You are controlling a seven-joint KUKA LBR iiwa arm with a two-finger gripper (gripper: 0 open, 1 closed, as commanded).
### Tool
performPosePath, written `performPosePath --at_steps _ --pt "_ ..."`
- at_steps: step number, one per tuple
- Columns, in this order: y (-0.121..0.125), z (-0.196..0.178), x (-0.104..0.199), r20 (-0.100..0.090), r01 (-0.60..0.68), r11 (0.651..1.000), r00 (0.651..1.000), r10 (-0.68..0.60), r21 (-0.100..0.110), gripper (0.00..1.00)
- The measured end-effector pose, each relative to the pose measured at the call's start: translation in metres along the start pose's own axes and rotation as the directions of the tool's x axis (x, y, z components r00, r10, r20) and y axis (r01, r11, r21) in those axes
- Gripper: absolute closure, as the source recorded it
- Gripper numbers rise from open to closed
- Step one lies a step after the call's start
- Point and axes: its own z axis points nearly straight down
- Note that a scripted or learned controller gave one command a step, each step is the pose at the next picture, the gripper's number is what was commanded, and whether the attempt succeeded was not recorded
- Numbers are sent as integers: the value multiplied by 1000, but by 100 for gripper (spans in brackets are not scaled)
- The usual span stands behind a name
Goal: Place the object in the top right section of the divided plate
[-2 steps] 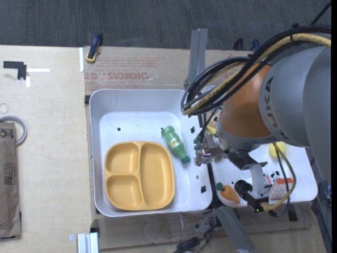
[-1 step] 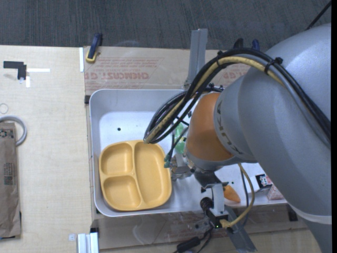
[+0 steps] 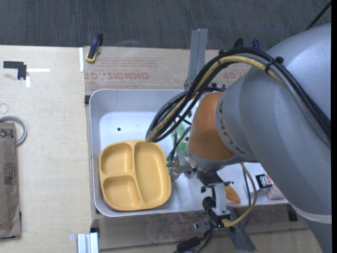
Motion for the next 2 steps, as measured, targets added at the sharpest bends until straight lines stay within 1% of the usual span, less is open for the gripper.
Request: performPosePath --at_steps 1,2 --pt "-1 -8 -1 1 -3 1000 1000 3 3 100" --pt "15 -15 29 16 54 999 998 -54 3 100"
